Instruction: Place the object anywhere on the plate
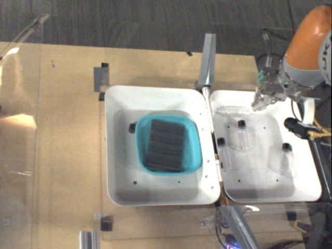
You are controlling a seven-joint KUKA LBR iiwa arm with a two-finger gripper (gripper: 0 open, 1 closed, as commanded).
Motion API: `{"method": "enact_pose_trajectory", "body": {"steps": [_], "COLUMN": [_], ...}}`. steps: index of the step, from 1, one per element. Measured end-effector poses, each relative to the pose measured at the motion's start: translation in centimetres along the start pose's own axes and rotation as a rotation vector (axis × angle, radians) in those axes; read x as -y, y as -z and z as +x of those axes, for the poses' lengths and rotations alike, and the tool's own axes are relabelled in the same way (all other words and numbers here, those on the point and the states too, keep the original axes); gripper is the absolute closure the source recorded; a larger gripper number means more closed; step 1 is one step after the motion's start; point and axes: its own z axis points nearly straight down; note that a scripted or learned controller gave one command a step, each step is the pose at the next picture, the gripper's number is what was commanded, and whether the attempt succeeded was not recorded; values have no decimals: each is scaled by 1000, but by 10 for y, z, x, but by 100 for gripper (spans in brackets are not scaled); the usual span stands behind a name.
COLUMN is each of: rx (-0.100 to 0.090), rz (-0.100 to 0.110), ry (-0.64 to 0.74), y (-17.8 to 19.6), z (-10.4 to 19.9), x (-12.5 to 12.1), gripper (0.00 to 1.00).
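Near edge of bench (52,191): a small dark block (106,222) and a short metal piece (88,238) sit at front left. Some clear and metal hardware (236,231) lies below the seam between the bins; too blurred to identify.

Left bin (116,154): teal plate (193,144) sits roughly centred on the bin floor. The dark ridged block (166,145) lies flat on the plate, inside its rim, long side running near to far and slightly tilted. Nothing is touching it from above.

Right bin (306,188): touches the left bin along the shared side. Three small dark spots (286,147) show on its floor, with faint clear shapes among them; I cannot tell what these are.

Far side: a grey upright post (208,58) stands at the far end of the seam between the bins. A small grey bracket (101,77) stands just beyond the left bin's far left corner.

Arm (311,40): enters from the right with its orange band uppermost. Its wrist end is over the far edge of the right bin, well apart from the plate and block. Jaws: pale and blurred against the white bin, so I cannot tell whether they are open or closed. Nothing is visibly held.

Beyond the bench: dark carpeted floor (129,9).
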Motion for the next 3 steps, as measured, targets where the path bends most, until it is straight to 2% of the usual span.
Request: {"method": "enact_pose_trajectory", "body": {"steps": [1, 2, 3], "rx": [0, 1, 1], "rz": [-7, -7, 3], "ry": [7, 7, -62], "y": [12, 12, 7], "z": [2, 2, -71], "x": [-2, -2, 45], "gripper": [100, 0, 0]}}
